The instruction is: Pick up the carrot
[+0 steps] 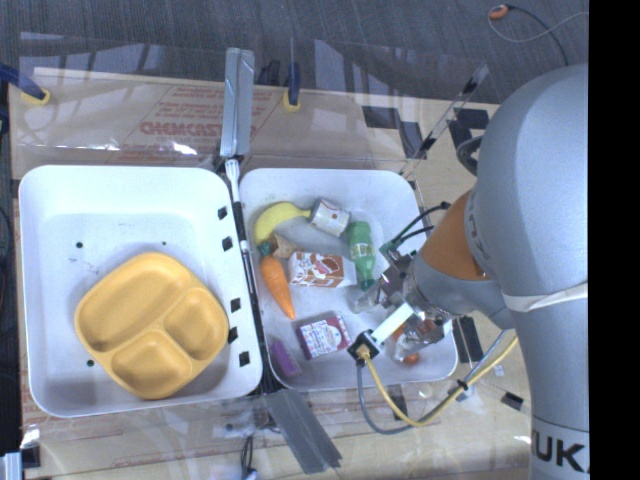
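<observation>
The orange carrot [277, 283] lies along the left wall of the right bin [410, 193], its tip pointing toward the front. My gripper [405, 330] hangs low over the right front part of the same bin, well to the right of the carrot and apart from it. The wrist and its cabling cover most of the gripper. A small red-orange item [408, 354] shows just beneath it.
Around the carrot lie a banana [278, 218], a small can [330, 215], a green bottle [361, 253], a snack carton [318, 268], a maroon packet [322, 335] and a purple item [283, 358]. The left bin [50, 208] holds a yellow divided plate [150, 323].
</observation>
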You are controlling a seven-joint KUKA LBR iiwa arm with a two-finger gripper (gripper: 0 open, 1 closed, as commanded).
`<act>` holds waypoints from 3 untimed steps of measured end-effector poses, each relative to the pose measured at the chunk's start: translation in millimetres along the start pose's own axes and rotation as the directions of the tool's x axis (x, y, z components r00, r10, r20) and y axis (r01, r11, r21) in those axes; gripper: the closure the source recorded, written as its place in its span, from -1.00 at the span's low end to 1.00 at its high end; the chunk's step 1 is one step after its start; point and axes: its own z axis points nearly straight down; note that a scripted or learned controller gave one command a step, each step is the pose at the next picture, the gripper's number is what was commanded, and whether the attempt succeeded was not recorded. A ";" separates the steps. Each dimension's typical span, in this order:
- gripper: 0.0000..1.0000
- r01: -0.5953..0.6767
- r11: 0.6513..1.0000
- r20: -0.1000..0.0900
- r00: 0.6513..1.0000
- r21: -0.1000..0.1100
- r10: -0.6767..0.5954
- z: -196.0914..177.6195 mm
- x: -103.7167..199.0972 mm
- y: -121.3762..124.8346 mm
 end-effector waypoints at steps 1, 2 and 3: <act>-1.00 -0.102 0.995 0.004 0.995 0.002 0.102 2.2 34.1 -66.1; -1.00 -0.257 0.966 0.001 0.966 0.000 0.257 0.6 6.5 -13.6; -1.00 -0.263 0.965 0.004 0.965 0.001 0.263 2.0 40.9 -78.3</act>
